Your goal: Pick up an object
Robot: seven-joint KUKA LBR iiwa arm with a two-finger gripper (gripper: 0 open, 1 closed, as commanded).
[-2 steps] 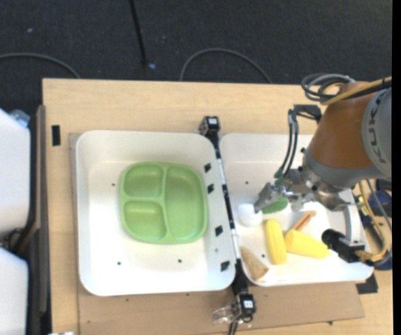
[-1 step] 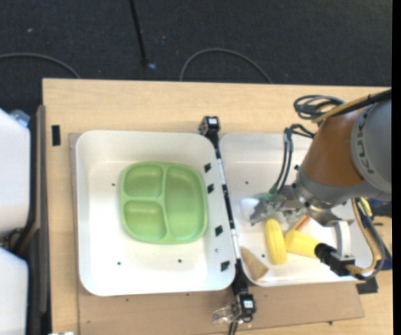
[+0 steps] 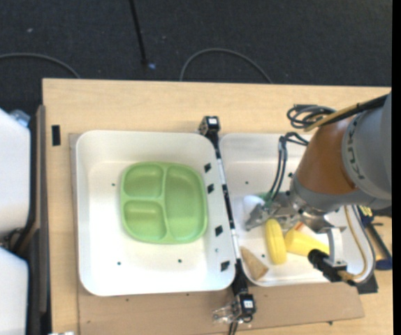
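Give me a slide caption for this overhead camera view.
Grey KUKA arm's gripper low in the right white bin above a yellow plastic object; green divided plate in the left white bin.

The bench [image 3: 151,103] is pale tan wood, and both bins [image 3: 96,271] on it are plain white. The divided plate [image 3: 164,202] is light green all over. Right of that plate lie a bright yellow object [image 3: 276,241] and a brown cone-shaped piece [image 3: 255,264]. The arm [image 3: 340,159] is grey with an orange band.
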